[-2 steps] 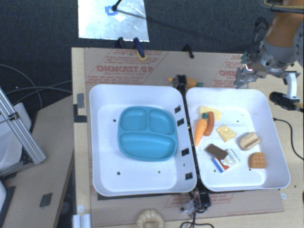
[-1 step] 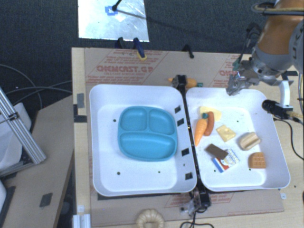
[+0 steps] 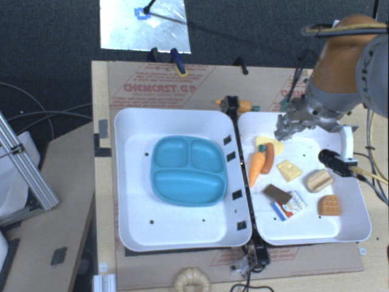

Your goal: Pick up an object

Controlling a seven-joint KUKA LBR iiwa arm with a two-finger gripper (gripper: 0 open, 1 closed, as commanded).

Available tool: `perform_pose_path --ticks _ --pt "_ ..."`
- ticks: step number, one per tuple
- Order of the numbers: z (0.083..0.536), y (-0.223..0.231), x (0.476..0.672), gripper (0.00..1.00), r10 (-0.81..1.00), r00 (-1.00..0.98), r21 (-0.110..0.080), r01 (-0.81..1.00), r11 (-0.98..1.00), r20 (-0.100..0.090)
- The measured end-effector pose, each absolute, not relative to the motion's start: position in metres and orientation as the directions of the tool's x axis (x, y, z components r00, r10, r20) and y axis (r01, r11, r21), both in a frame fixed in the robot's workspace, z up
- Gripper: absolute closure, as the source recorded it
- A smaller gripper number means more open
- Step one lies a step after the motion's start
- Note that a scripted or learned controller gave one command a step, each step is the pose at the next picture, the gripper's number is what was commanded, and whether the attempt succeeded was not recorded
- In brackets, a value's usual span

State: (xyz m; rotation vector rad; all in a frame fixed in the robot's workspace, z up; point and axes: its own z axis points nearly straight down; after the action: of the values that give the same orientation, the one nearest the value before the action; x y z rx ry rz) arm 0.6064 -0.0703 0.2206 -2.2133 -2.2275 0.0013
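Observation:
The right bin point(image 3: 352, 221) holds several toy foods: an orange carrot point(image 3: 257, 168), a yellow piece point(image 3: 268, 143) behind it, a pale cheese wedge point(image 3: 289, 170), a bread roll point(image 3: 318, 180), a waffle point(image 3: 329, 205), a brown chocolate bar point(image 3: 277, 193) and a small red, white and blue packet point(image 3: 290, 205). My gripper point(image 3: 284, 131) hangs over the back left part of this bin, just right of and above the yellow piece. Nothing shows between its fingertips, which are too dark and small to read.
The left bin point(image 3: 130, 224) carries a blue divided plate point(image 3: 187, 170). A black divider point(image 3: 240, 169) with clips runs between the bins. A small yellow object point(image 3: 243, 106) lies behind the bins. A black cylinder point(image 3: 333, 160) juts over the right bin's right side.

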Motion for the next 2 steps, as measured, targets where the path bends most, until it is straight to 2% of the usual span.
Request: perform_pose_path --ticks 1,2 --pt "0.222 -0.065 0.606 1.0 1.0 -0.007 0.001 1.0 0.007 0.0" --pt "0.216 -0.064 0.592 1.0 1.0 -0.001 0.0 1.0 0.001 0.0"
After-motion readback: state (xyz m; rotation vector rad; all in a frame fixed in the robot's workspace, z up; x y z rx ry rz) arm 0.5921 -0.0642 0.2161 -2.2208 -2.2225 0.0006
